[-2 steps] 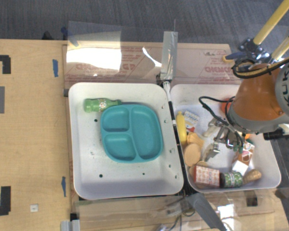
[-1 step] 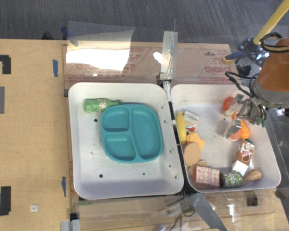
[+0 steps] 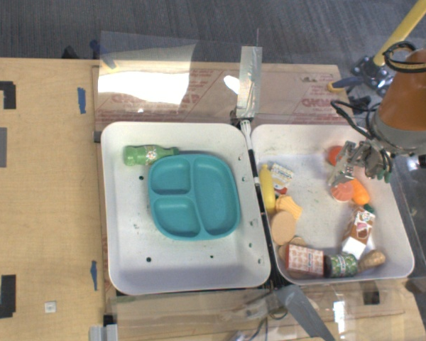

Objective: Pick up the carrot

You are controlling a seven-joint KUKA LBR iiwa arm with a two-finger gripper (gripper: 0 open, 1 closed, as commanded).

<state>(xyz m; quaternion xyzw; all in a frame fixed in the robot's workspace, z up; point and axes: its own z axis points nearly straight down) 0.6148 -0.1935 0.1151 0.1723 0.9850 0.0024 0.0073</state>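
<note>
1. The carrot (image 3: pixel 351 190) lies in the right bin (image 3: pixel 309 142), toward its right wall, an orange piece with its thicker end pointing lower right.
2. My gripper (image 3: pixel 350 168) sits directly over the carrot's upper end. The fingertips reach down to it, but I cannot tell whether they are spread or pressed together, nor whether the carrot is between them.
3. A small red-orange item (image 3: pixel 334 154) lies just beside my gripper, on its left, near the bin's upper half.
4. Below the carrot, a small carton (image 3: pixel 359 231) with a red and white label lies tilted, near the right wall.
5. A potato-like brown item (image 3: pixel 373 259) rests in the lower right corner, just beside a bottle (image 3: pixel 318 261) lying on its side along the bottom wall.
6. Along the left wall of the right bin lie a banana (image 3: pixel 267 188), a white packet (image 3: pixel 282 176), a cheese-coloured wedge (image 3: pixel 290 207) and a tan round slice (image 3: pixel 284 227), all well apart from the carrot.
7. The left bin (image 3: pixel 121 212) holds a teal divided plate (image 3: pixel 194 195) and a green bottle (image 3: pixel 148 153) lying at the plate's upper left.
</note>
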